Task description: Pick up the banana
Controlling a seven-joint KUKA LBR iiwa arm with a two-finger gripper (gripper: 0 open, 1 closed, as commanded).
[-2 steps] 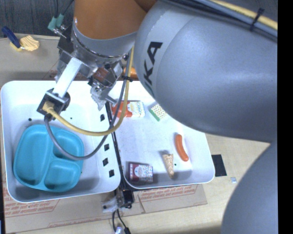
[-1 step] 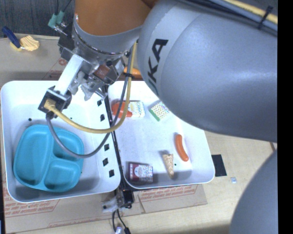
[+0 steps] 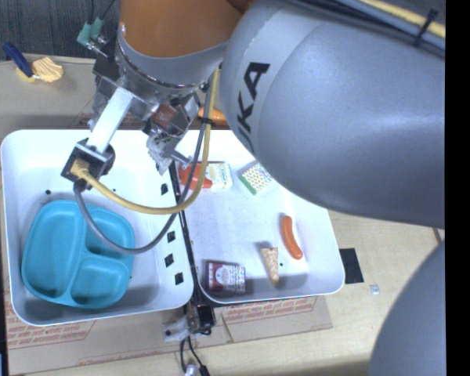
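grey arm (image 3: pixel 329 92) sits closest to us and covers the frame from 12 to 4 o'clock, hiding the far part of the right bin (image 3: pixel 329 269). its gripper (image 3: pixel 163 143) hangs over the seam between the two bins, just above centre, and we cannot tell whether it is released or clenched; we see nothing held in it.

we cannot pick out the banana with certainty. our best guess is the short tan piece (image 3: pixel 271 263) at 5 o'clock in the right bin, well apart from the gripper.

we judge the main risk to be closing on the wrong thing. an orange sausage shape (image 3: pixel 292 236) lies just beside the tan piece, and a dark red box (image 3: pixel 225 276) sits at its 9 o'clock. a red and white packet (image 3: pixel 209 176) and a checked green scrap (image 3: pixel 256 178) lie nearer the gripper. the yellow hose (image 3: pixel 133 202) and a grey cable (image 3: pixel 133 241) droop over the left bin (image 3: pixel 8 210) and its blue divided plate (image 3: pixel 78 249), and could drag or snag on the bin wall as the arm swings towards 5 o'clock.
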